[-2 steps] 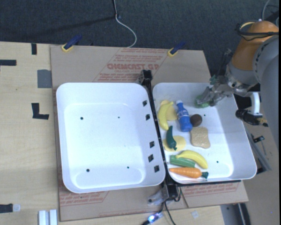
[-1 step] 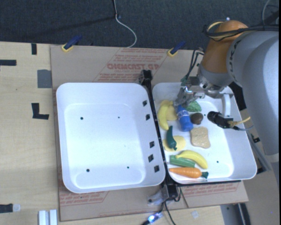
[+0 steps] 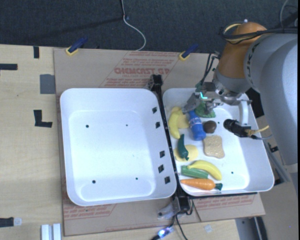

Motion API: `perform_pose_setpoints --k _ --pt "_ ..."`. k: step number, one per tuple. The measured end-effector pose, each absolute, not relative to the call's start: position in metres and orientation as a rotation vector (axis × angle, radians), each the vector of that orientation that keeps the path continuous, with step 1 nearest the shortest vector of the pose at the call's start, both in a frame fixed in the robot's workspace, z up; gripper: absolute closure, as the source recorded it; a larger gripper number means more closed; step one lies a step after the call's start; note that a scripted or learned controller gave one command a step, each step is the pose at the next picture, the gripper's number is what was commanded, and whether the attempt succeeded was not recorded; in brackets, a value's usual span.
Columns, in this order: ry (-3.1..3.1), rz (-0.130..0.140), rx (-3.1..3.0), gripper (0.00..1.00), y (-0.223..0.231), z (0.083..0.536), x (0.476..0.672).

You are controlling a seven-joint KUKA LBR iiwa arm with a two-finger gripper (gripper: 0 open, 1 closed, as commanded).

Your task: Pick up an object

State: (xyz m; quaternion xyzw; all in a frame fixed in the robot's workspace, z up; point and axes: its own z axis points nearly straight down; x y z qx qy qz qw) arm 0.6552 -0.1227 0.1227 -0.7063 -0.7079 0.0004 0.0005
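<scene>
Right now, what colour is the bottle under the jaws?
Blue, with a white label band; the bottle shows in the camera view.

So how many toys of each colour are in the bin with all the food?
Yellow: 3, two bananas and a yellow piece
Green: 1, a pepper
Orange: 1, a carrot
Blue: 1, a bottle
Brown: 1, a ball
Tan: 1, a bread slice
Total: 8

left bin (image 3: 110, 149) open, right bin (image 3: 255, 176) crowded
</scene>
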Motion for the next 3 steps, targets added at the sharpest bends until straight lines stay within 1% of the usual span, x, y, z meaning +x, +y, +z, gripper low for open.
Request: perform_pose_setpoints --k 1,2,3 --pt "-2.213 0.022 -2.232 0.0 -0.112 0.103 0.663" --pt "-2.234 -0.012 -2.214 0.0 -0.021 0.191 0.653" --pt "-2.223 0.002 -2.218 0.0 -0.026 0.184 0.651"
